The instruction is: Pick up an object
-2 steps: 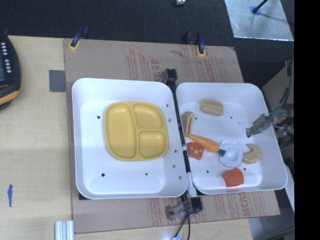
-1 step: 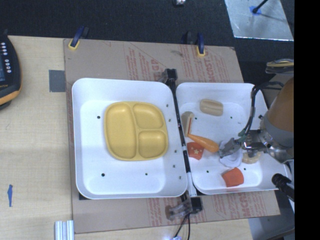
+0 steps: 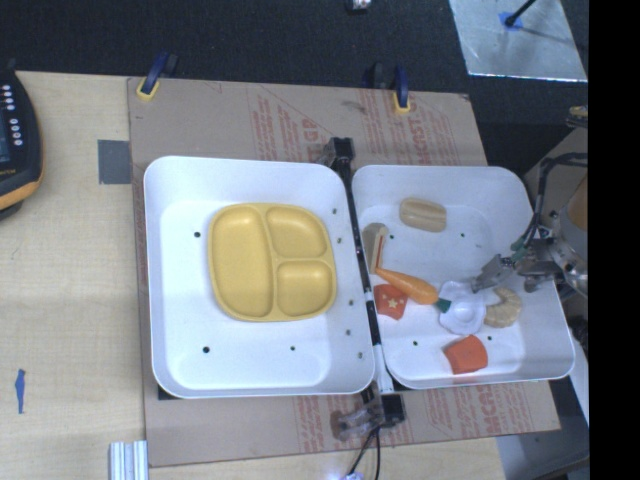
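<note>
My fingers (image 3: pixel 492 274) hang over the right bin (image 3: pixel 505 180) near its right edge, just above a beige lump (image 3: pixel 503 310); I cannot tell if they are apart.

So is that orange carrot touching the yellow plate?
Apart. The camera view shows the carrot in the right bin and the yellow plate in the left bin.

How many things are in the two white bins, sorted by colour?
Yellow: 1, the divided plate
Tan or beige: 3, the bread roll, the spoon-like piece, the lumpy piece
Orange: 2, the carrot, the orange block
Red: 1, the red piece
White: 1, the white cup-like thing
Total: 8
</note>
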